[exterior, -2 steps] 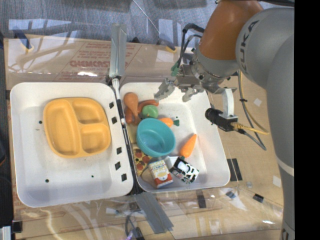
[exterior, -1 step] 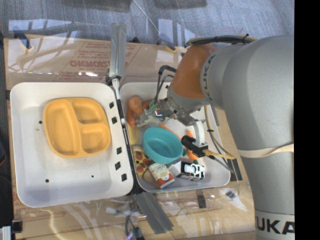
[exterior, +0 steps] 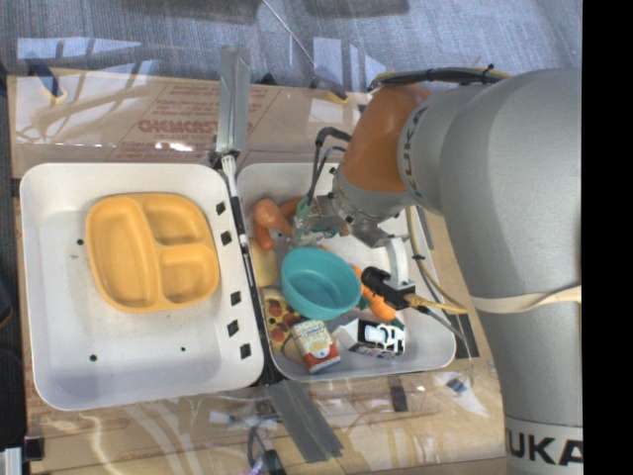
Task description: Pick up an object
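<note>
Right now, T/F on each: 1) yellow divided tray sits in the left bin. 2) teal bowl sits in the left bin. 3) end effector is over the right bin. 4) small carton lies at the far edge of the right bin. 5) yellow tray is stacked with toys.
1) True: the yellow divided tray lies in the left bin.
2) False: the teal bowl is in the right bin.
3) True: the end effector is over the right bin, just beyond the bowl.
4) False: the small carton lies at the near edge.
5) False: nothing lies in its compartments.
</note>
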`<state>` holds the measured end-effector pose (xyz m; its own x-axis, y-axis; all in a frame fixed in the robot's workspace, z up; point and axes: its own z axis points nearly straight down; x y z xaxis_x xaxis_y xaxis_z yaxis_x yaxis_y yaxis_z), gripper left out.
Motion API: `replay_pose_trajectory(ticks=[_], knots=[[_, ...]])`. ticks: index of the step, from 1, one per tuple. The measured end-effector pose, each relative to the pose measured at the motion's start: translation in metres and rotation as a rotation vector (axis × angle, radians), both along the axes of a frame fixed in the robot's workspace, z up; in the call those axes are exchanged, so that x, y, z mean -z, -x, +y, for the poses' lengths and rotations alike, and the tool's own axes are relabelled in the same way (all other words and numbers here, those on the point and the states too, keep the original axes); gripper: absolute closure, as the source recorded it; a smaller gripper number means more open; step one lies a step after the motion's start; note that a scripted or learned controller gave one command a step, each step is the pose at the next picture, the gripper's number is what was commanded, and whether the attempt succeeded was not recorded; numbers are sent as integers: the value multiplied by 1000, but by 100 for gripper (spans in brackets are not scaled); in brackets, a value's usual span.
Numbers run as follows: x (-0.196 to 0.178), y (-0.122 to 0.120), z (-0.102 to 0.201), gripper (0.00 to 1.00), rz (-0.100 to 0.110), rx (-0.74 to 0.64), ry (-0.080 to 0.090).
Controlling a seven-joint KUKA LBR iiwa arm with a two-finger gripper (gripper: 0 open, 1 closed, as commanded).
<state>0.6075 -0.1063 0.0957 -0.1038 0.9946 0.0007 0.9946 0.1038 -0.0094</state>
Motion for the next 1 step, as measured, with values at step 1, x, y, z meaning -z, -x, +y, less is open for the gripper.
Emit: replay_pose_trajectory(ticks=[1], knots=[[-96,-39,37,100,-9,171,1]])
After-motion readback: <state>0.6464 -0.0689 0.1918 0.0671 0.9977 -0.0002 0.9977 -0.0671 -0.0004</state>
